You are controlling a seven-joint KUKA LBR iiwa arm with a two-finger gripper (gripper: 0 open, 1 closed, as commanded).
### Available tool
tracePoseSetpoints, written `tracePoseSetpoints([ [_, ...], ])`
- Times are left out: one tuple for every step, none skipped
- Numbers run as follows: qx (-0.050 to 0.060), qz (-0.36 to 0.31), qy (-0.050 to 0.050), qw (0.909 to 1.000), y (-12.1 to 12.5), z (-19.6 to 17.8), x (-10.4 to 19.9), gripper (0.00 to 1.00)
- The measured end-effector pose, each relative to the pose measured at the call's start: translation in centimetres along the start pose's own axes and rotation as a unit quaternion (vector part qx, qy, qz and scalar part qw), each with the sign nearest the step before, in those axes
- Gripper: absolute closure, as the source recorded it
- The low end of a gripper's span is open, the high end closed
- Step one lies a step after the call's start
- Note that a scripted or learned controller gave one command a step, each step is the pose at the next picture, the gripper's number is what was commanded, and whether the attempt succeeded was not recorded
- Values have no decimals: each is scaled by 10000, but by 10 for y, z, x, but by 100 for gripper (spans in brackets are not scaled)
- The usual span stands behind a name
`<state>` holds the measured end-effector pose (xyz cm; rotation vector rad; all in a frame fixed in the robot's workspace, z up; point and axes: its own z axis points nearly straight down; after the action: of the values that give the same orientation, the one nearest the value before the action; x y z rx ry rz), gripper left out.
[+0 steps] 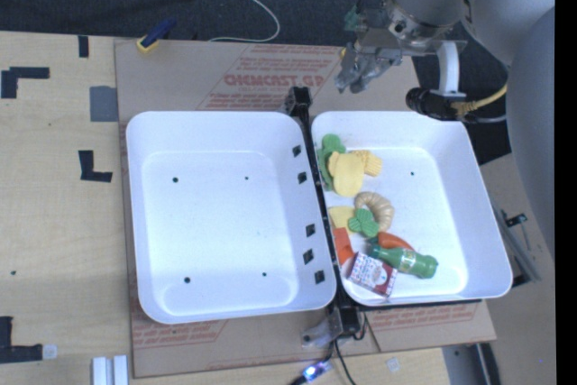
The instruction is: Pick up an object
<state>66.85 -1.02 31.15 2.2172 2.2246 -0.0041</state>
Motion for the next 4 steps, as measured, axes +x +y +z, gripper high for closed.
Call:
tracePoseSetpoints([
  [-25,-18,22,10000,-32,-78,59,100],
  [-66,-9,20,10000,-28,-202,83,100],
  [-13,3,10,10000,-54,-225,113,100],
  [2,31,7,10000,-72,-223,62,100],
])
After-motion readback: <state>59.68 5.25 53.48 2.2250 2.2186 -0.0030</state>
